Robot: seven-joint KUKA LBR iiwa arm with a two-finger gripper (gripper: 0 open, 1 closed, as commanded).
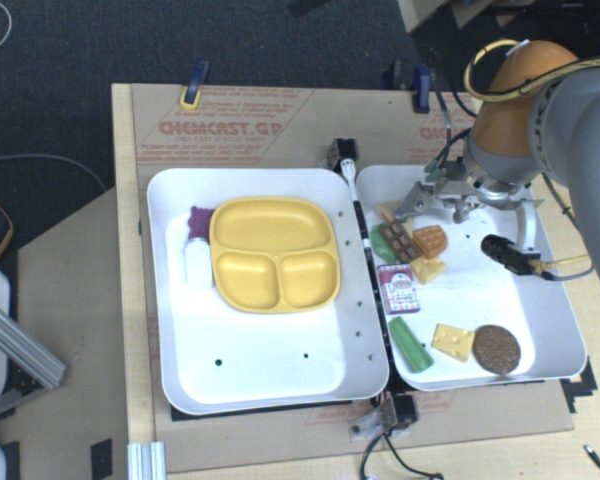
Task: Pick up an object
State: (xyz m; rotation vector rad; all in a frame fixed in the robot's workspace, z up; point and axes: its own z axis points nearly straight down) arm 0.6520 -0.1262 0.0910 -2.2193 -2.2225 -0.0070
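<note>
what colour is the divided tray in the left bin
Yellow; the divided tray shows best in the camera view.

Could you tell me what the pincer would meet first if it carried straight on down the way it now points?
Most likely the bare floor of the right bin beneath the pincer, just right of the waffle piece; depth is hard to judge from this slanted view.

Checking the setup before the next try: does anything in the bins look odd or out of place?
Nothing stands out. The yellow tray lies flat in the left bin; the toy food sits loosely scattered in the right bin.

A robotics lab is showing here: clamps (191, 89) are pinning a cardboard-covered surface (280, 118) while cables (40, 163) are trailing over dark carpet (100, 28).
</note>
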